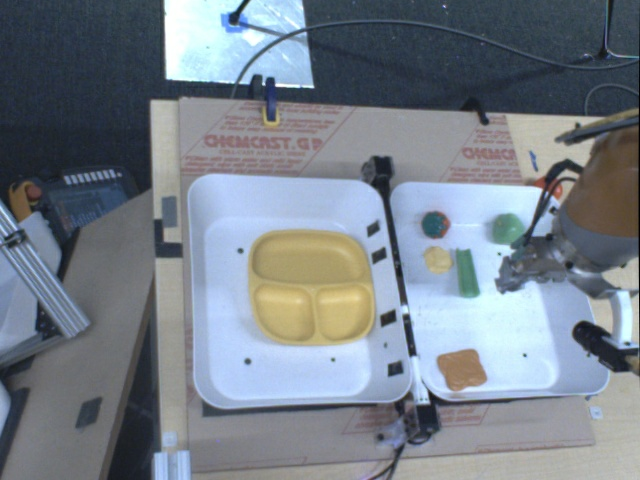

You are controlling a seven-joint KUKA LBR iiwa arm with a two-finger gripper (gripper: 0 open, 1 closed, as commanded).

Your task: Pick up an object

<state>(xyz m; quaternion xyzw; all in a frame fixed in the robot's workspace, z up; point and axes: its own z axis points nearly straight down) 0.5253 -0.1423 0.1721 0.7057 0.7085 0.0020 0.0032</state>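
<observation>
We see the hand (518, 270) hovering over the right bin (520, 358), can't tell its grip state. Green stick (466, 272) lies just left of it, green ball (507, 228) just above, nothing visibly grabbed.

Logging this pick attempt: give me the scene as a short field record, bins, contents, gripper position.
left bin: holds a yellow divided tray
right bin: holds five small items
items: dark green ball, light green ball, pale yellow lump, green stick, tan flat piece
gripper: over the right bin, right of the green stick, below the light green ball
object in grasp: none seen
</observation>
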